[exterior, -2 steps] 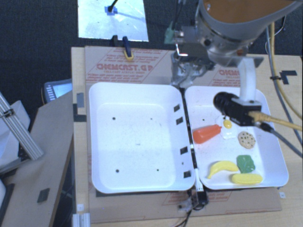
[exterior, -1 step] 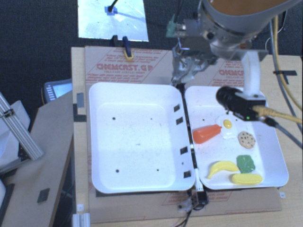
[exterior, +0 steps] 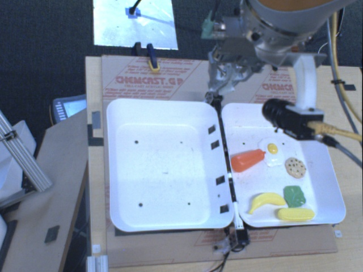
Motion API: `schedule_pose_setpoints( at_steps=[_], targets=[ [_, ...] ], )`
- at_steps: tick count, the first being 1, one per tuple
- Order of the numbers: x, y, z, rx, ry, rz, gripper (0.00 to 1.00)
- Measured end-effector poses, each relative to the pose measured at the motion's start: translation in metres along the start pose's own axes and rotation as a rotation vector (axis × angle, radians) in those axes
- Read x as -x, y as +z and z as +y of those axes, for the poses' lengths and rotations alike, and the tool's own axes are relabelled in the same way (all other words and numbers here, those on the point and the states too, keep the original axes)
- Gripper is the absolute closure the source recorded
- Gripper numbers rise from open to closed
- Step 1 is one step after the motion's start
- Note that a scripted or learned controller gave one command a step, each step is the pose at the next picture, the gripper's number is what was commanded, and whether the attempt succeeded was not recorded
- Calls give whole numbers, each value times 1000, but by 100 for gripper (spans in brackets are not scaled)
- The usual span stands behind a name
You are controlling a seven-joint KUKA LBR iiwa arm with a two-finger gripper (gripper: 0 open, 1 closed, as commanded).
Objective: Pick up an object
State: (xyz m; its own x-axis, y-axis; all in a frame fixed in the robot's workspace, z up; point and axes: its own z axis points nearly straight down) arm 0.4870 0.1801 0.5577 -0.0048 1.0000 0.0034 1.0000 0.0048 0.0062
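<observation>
The right bin (exterior: 323, 180) holds several toy foods. An orange carrot (exterior: 247, 160) lies near the divider, with a fried egg (exterior: 273, 151) just right of it and a round cookie (exterior: 295, 167) further right. Along the front lie a yellow banana (exterior: 266, 201), a green piece (exterior: 294, 195) and a yellow oblong piece (exterior: 295, 213). My gripper (exterior: 216, 90) hangs over the far end of the divider between the two bins, well behind the carrot and apart from every object. Nothing can be seen in its grasp.
The left bin (exterior: 164, 163) sits beside the right one, with black clips (exterior: 220, 180) along the shared edge. A black device (exterior: 289, 119) on a white post overhangs the right bin's far side. A yellow cable (exterior: 340, 134) runs right. A shiny sheet (exterior: 135, 15) lies behind the bench.
</observation>
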Motion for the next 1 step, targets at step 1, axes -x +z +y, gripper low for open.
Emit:
schedule_pose_setpoints(
  at_steps=[1],
  targets=[
    [0,-11,0,2,-2,1,100]
  ],
)
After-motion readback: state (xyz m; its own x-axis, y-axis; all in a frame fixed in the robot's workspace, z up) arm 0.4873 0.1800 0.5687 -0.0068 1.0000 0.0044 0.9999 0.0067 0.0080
